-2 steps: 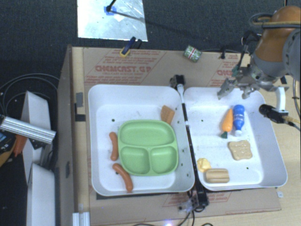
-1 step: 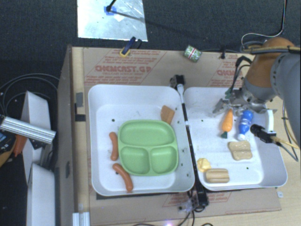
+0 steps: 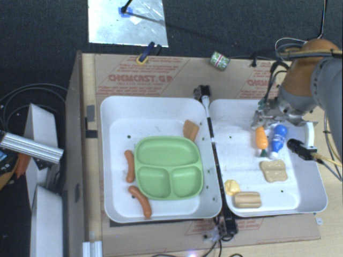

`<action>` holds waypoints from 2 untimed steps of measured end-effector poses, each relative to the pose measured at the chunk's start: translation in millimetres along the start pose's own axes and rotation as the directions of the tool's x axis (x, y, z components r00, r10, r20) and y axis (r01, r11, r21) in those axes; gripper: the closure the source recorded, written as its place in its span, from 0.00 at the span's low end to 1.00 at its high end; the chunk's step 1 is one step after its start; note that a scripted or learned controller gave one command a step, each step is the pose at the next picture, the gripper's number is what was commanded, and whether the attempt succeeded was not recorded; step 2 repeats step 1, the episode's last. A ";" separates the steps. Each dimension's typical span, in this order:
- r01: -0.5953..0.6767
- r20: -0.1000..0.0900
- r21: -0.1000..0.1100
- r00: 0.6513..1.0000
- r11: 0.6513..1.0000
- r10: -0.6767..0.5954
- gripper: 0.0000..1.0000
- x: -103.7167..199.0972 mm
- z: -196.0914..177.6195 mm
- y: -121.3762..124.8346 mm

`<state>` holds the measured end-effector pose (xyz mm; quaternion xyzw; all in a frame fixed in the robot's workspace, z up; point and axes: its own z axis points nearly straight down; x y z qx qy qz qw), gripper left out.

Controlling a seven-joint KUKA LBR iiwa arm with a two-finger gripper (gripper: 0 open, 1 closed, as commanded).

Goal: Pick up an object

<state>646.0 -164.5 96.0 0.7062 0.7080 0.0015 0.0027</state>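
Left bin (image 3: 115,143) holds a green divided plate (image 3: 169,166) near its middle. Two sausages sit beside the plate: one sausage (image 3: 129,165) upright at the plate's 9 o'clock, a second sausage (image 3: 140,201) slanted at its 7 o'clock, just off the plate rim. A tan wedge-shaped piece (image 3: 190,129) lies at the plate's 1 o'clock, touching or nearly touching the rim, cannot tell which.

Right bin (image 3: 236,159) carries the pickable stuff. A yellow lump (image 3: 232,187) and a tan bread roll (image 3: 247,199) sit side by side at the bin's 7 o'clock, close to the front wall. A flat beige cracker-like slice (image 3: 273,171) lies near the bin's middle-right. An orange carrot-shaped item (image 3: 261,138) stands lengthwise toward 1 o'clock, with a blue and white bottle (image 3: 278,139) just beside it on its 3 o'clock side.

Arm (image 3: 311,82) comes in at the bin's 2 o'clock. Gripper (image 3: 264,116) hangs right at the carrot's 12 o'clock end, above the carrot and bottle. Finger state: cannot tell, tips are too small and cluttered. Nothing visibly between them.
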 end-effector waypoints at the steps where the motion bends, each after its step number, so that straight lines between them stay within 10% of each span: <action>1: 0.003 -0.003 0.002 1.000 1.000 -0.003 1.00 63.2 -34.5 24.1; 2: 0.003 -0.003 0.002 1.000 1.000 -0.003 1.00 63.2 -34.5 24.1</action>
